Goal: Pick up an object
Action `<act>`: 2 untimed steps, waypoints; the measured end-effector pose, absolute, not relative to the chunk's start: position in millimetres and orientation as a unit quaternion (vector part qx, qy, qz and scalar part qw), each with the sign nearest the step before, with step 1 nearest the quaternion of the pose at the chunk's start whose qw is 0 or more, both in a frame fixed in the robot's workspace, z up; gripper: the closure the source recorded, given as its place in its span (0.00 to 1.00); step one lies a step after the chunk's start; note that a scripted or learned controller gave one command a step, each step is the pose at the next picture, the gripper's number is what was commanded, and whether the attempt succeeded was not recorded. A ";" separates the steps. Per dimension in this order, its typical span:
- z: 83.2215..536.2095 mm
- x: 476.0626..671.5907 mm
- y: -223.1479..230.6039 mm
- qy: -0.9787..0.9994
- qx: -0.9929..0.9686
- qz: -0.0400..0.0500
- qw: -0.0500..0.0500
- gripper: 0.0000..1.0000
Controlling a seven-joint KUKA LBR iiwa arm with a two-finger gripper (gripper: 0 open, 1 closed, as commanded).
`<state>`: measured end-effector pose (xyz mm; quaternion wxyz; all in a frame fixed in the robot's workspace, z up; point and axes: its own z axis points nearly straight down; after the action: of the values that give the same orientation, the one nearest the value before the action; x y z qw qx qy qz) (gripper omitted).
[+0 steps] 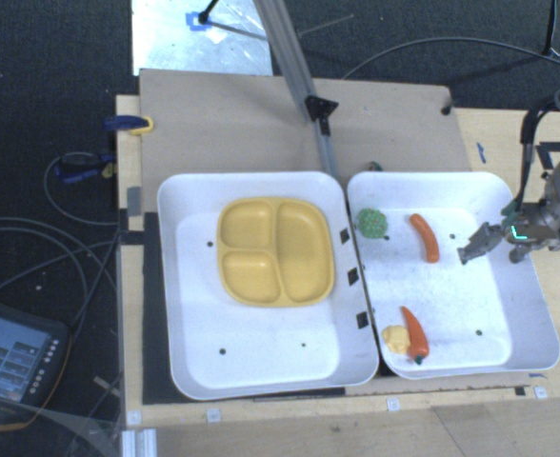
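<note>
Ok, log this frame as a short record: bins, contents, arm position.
left bin: holds a yellow divided plate, three compartments, lying flat
right bin: holds four small items
green broccoli piece: top left of the right bin
orange sausage: right of the broccoli, apart from it
orange carrot: near the front edge, touching a small yellow piece
pincer: above the right bin's right part, right of the sausage, nothing seen between its fingers
arm: enters from the right
</note>
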<state>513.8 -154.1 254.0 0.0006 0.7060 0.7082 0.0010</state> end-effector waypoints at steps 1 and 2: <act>200.5 516.4 -143.7 0.707 0.707 -0.001 -0.001 0.00; 154.4 521.7 -137.0 0.707 0.707 -0.001 -0.002 0.00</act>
<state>521.7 -137.0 154.4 -0.0016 0.7070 0.7072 -0.0006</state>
